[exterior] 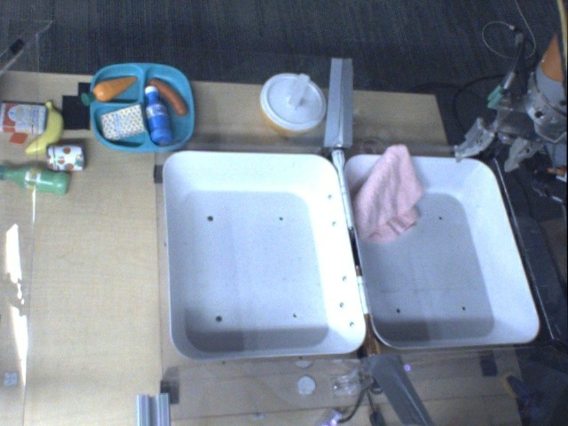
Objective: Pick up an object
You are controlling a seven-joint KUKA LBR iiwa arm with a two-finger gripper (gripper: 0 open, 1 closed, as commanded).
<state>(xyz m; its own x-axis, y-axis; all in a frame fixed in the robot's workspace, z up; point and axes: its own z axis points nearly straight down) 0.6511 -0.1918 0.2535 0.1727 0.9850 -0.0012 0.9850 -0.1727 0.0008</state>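
Note:
A crumpled pink cloth (388, 193) lies in the right bin (497, 327), draped against its far-left corner by the divider. The left bin (248, 327) shows a bare white floor. My gripper (493, 147) hangs over the far-right corner of the right bin, just above the rim and well to the right of the cloth. Its fingers (470, 138) are spread apart, open, with nothing between them. The grey arm with its orange band (552, 60) comes in from the upper right.
On the bench behind the left bin are a blue divided tray (142, 105) of toy food and a round white-lidded tub (293, 103). A banana (46, 128), a small can (66, 157) and a green bottle (35, 179) sit at the far left. Cables hang at the top right.

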